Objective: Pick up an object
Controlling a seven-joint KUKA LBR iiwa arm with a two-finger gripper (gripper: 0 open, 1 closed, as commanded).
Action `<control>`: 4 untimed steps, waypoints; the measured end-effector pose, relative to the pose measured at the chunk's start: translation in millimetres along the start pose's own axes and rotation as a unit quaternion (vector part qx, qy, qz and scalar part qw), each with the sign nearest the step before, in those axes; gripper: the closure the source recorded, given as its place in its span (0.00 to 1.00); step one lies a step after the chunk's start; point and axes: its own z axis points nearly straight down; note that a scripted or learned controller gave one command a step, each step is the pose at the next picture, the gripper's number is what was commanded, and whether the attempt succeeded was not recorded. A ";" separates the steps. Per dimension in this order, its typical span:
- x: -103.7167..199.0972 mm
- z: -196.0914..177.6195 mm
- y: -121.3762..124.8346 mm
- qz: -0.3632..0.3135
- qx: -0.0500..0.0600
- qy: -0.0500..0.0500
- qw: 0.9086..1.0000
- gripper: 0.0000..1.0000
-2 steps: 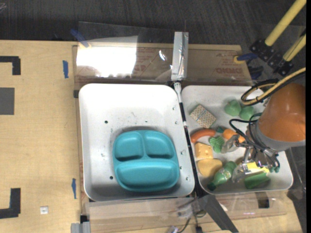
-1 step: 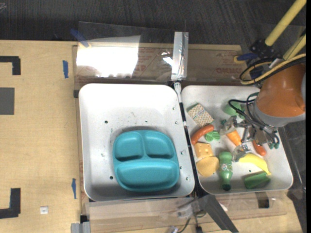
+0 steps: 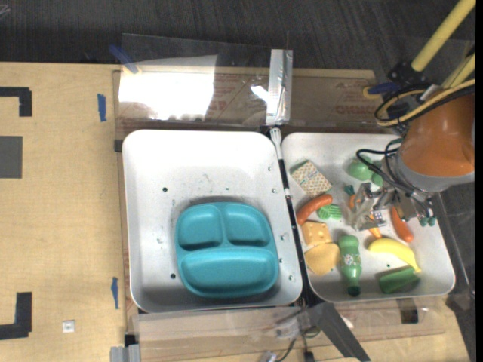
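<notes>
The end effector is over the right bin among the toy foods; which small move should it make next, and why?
Probably a short descent. The end effector hovers in the right bin, with the orange carrot, the green bottle and the yellow banana lying around it. I cannot see anything between its fingers, so lowering onto the nearest item seems sensible.

The arm [image 3: 441,138] is cut off by the right edge and hides part of the right bin [image 3: 445,266]. The tool [image 3: 370,206] is a blurred tangle of metal and cables. A small orange piece [image 3: 401,225] beside it is too blurred to identify.
</notes>
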 end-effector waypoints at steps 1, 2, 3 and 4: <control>0.4 0.9 0.5 0.000 -0.001 0.001 1.000 0.00; -5.6 12.9 -1.1 -0.004 -0.002 0.008 1.000 0.00; -10.6 0.2 -1.2 -0.004 0.000 0.001 1.000 1.00; -60.9 -164.6 -22.7 -0.021 -0.001 0.004 1.000 1.00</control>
